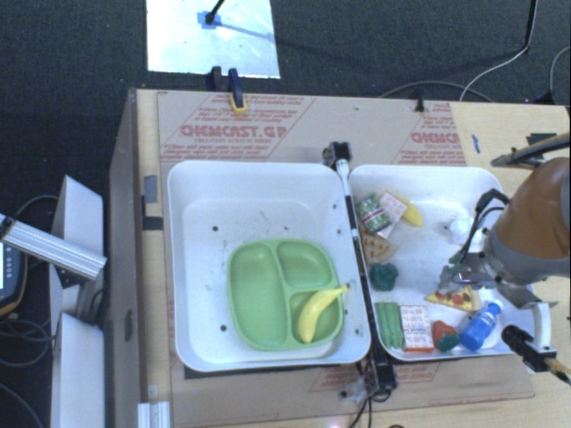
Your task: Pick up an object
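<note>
I hover the gripper (459,277) just above the pizza slice (453,300); I can't tell its state, so I'd descend straight, avoiding the blue bottle (480,325) beside it.

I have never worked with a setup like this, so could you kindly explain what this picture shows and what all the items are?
This is one camera fixed above a bench, looking down at a slant. Two shallow white bins sit side by side. The left bin holds a green divided plate with a banana in one compartment. The right bin holds a jumble of small things: food packets, a pizza slice toy, a blue bottle. The grey and orange shape on the right is the robot arm, reaching into that bin. Its tool hangs just above the pizza slice; I cannot tell whether it grips anything.
</note>
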{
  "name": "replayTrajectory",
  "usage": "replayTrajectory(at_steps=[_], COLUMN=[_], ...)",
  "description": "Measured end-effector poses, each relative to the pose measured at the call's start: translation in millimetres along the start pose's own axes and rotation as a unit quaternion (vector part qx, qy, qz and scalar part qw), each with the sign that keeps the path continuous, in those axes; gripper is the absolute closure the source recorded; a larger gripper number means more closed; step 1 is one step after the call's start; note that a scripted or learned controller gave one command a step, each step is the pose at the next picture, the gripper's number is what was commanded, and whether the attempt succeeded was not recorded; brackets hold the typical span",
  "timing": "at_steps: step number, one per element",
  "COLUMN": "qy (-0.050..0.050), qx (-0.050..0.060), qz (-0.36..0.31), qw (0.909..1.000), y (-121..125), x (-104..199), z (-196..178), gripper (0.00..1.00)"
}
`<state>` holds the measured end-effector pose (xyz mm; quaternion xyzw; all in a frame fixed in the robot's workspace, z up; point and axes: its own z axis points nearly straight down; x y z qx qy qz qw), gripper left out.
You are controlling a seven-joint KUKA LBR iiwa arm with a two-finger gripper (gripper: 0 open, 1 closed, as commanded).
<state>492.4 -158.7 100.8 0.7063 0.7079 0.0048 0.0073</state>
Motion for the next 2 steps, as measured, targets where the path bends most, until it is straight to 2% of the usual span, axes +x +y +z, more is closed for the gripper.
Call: replayTrajectory(at_steps=[1, 2], qy=[0.0, 0.0], qx=[0.0, 0.006], qz=[0.0, 0.001], qw=[1.0, 1.0], y=[-0.2, 8.0], x=[0.2, 2.2], z=[0.2, 14.0], gripper=[0.0, 0.0])
